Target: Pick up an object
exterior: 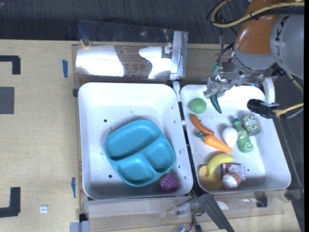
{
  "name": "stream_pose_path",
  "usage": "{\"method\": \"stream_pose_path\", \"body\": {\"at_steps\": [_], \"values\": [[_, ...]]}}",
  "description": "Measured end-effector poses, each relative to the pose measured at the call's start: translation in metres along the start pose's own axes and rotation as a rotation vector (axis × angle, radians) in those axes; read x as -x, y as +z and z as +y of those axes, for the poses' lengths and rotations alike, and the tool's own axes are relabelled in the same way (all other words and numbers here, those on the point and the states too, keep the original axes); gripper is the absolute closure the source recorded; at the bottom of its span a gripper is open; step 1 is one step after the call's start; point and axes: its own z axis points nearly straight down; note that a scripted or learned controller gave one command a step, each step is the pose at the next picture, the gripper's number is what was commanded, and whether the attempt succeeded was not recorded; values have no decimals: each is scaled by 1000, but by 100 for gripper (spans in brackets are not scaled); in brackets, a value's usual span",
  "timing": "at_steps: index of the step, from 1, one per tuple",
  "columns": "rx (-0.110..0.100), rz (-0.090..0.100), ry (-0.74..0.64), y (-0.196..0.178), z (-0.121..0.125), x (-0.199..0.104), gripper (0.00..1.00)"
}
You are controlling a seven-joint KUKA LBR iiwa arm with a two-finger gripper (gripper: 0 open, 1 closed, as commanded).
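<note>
The hand (216,94) hangs over the right bin's (277,144) far-left corner, close to the dividing rim, with bare white floor to its right. Its fingers stand slightly apart, holding nothing. The green ball (197,105) lies just below-left of the fingertips; the carrots (208,133) lie farther below.

Bright, even light falls from overhead. Strong glare whitens the clear panel (130,62) well to the left of the gripper (216,94) and washes out the right bin (277,175) floor just below it. Shadows are soft; the picture is slightly grainy and soft throughout.
</note>
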Motion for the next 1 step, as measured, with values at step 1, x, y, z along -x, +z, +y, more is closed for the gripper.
{"method": "stream_pose_path", "body": {"at_steps": [1], "values": [[-2, 1, -24, 23, 30, -37, 100]]}}
